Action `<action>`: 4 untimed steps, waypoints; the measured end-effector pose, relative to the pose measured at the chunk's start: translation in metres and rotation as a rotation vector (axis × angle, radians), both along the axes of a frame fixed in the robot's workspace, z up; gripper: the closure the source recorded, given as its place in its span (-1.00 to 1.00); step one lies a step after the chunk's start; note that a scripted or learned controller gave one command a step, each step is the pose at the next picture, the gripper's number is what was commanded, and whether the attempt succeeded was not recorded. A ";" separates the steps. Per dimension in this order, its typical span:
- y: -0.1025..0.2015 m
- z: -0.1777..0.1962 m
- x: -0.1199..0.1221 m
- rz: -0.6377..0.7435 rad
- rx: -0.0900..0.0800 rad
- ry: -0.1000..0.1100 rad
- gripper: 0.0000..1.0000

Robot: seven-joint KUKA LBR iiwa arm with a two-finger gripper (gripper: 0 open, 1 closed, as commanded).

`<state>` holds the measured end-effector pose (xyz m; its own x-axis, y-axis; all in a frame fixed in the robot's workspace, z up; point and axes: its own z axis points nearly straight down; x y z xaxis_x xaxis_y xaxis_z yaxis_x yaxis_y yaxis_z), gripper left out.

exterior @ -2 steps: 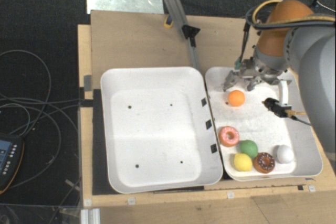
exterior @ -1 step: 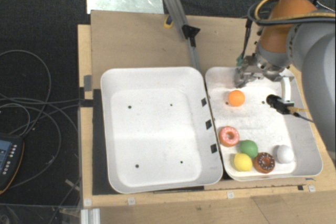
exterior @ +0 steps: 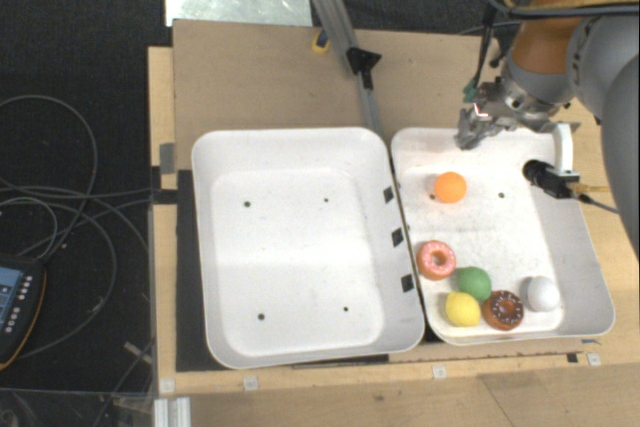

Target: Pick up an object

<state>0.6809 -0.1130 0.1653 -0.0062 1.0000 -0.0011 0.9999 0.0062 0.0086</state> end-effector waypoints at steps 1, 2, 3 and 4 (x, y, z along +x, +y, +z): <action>0.000 0.045 0.002 0.000 0.000 0.001 1.00; 0.063 0.046 -0.006 0.005 0.004 0.007 1.00; 0.118 0.060 -0.010 0.005 0.004 0.005 1.00; 0.179 0.068 -0.026 0.005 0.005 0.008 1.00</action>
